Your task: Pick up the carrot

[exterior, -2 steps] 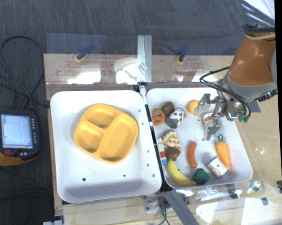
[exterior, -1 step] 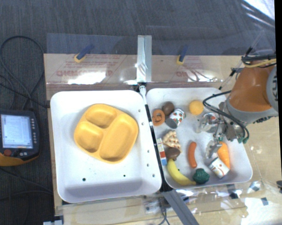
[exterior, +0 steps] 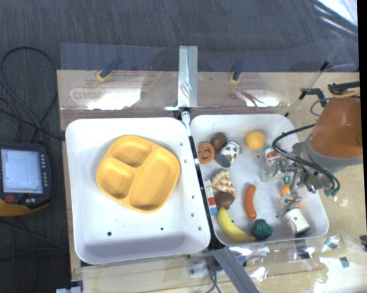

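The carrot (exterior: 251, 201) lies in the right bin (exterior: 308, 231), lower centre, above the broccoli (exterior: 262, 229). The gripper (exterior: 288, 187) hovers right of it; its state cannot be told.

this is my lab, a robot test cell and no kitchen. my bench (exterior: 138, 90) is a plain wooden board standing on dark carpet (exterior: 75, 20), with clear sheets clipped along its back edge. two shallow white bins (exterior: 90, 238) sit side by side on it, parted by a metal rail (exterior: 188, 76). a teach pendant (exterior: 20, 177) lies on the floor to one side, its black cable (exterior: 22, 71) looping across the carpet. the food here is toy plastic (exterior: 234, 189), beside a yellow divided plate (exterior: 138, 172).
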Robot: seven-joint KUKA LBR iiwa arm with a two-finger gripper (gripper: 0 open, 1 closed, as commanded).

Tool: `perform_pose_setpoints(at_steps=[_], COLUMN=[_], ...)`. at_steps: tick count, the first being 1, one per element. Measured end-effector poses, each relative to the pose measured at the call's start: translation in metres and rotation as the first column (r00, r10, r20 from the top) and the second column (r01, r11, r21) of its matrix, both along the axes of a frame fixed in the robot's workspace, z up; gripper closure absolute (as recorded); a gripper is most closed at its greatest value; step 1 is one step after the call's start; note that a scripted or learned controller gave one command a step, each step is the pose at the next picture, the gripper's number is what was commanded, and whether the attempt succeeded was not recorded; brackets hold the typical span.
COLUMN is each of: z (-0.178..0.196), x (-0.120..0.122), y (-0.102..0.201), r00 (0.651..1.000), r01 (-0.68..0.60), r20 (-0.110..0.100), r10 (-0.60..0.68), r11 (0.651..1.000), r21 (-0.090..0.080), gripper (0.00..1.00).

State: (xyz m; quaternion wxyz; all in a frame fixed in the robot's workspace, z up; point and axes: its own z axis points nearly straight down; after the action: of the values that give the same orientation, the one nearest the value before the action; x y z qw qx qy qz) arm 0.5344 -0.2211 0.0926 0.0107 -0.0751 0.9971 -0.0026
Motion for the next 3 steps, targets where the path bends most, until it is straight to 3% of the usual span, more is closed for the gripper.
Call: perform_pose_setpoints(at_steps=[1, 2, 3], z=[0.012, 0.002, 0.013], x=[0.002, -0.035, -0.032], y=[0.001, -0.001, 0.000], r00=[1.000, 0.934, 0.934], r01=[-0.002, -0.356, -0.357], r20=[0.003, 0.003, 0.007], r10=[0.002, 0.356, 0.357], r11=[1.000, 0.934, 0.934], r21=[-0.003, -0.013, -0.016], gripper=[1.00, 1.00, 1.00])
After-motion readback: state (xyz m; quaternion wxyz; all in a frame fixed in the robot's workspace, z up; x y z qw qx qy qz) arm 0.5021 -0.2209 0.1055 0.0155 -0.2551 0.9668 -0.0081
